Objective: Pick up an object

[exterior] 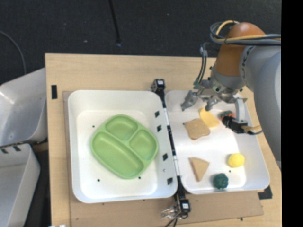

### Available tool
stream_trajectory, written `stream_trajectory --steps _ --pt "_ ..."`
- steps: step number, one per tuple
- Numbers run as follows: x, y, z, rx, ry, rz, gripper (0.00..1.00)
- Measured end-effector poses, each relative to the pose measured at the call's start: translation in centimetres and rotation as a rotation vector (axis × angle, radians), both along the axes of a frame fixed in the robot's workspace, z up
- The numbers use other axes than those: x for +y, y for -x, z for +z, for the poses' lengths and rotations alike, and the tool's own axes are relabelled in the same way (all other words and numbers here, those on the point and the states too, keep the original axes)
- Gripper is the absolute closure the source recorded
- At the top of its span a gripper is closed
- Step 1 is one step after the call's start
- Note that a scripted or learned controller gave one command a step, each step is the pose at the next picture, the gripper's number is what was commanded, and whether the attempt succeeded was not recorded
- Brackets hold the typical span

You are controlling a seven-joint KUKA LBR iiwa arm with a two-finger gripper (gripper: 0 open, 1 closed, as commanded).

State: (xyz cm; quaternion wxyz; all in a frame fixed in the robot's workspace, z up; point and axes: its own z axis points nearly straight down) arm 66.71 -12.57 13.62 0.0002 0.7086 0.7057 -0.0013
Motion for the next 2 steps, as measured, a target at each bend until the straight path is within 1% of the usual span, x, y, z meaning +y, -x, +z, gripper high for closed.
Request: stream_trajectory --steps 1,2 --pt "-0.1 -0.2 1.4 -0.006 0.001 -0.001 1.0" --pt "-0.3 -0.9 7.7 -0.009 -0.001 0.007 1.0"
